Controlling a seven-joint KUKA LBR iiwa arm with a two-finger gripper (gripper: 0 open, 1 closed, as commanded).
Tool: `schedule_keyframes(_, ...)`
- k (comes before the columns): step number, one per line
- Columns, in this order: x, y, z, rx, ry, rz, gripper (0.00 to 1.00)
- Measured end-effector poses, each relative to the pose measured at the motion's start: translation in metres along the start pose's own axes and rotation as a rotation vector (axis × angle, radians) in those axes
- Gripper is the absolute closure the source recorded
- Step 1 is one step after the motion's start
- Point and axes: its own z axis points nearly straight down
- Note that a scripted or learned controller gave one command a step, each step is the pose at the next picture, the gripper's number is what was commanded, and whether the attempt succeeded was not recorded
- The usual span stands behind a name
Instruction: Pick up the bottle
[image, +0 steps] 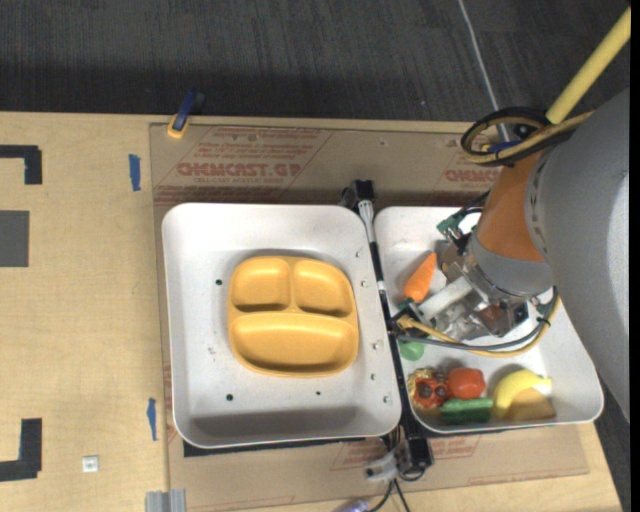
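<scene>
Clutter crowds the right bin (585, 375), and among it we cannot pick out the bottle with any confidence. It may lie under the wrist, which covers the middle of that bin. The gripper (452, 305) hangs low there, wrapped in yellow and black cables. Its tip is too tangled with them for us to tell whether it is open, closed, or grasping anything.

Just left of the gripper we see an orange tapered piece (421, 276), with a small green object (410, 350) below it. Along the near wall sit a mottled red-and-orange item (431, 389), a smooth red round one (466, 381), a green stick-shaped piece (465, 407) and a yellow banana shape (521, 390).

The left bin (190, 330) is glossy white, with rounded corners. It holds a yellow plastic plate (293, 313) moulded into three compartments.
</scene>
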Motion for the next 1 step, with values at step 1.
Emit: schedule_keyframes(1,0.0325,-0.0448,0.0101,-0.001,0.000,-0.374,1.00)
